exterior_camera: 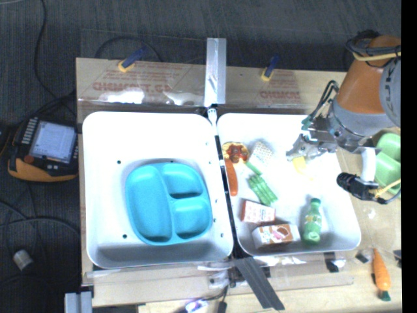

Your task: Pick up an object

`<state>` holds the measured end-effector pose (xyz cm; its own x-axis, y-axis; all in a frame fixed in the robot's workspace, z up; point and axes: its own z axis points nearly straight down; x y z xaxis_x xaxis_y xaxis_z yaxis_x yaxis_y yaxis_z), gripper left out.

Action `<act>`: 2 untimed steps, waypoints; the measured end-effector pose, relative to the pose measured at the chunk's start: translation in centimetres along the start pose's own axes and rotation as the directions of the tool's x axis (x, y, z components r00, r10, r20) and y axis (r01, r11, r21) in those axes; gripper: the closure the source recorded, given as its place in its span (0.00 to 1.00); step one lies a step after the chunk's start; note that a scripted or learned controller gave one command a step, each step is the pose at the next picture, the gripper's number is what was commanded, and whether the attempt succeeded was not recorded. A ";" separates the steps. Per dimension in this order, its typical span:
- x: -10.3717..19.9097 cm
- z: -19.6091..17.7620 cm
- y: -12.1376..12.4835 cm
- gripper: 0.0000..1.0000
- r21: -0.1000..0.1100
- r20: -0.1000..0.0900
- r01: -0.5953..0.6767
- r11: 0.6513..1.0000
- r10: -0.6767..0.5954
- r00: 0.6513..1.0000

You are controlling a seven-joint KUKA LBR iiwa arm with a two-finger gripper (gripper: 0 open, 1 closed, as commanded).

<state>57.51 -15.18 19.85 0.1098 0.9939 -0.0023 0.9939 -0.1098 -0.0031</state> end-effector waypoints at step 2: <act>3.1 -11.3 1.8 1.00 -0.001 0.000 0.025 1.000 -0.025 1.000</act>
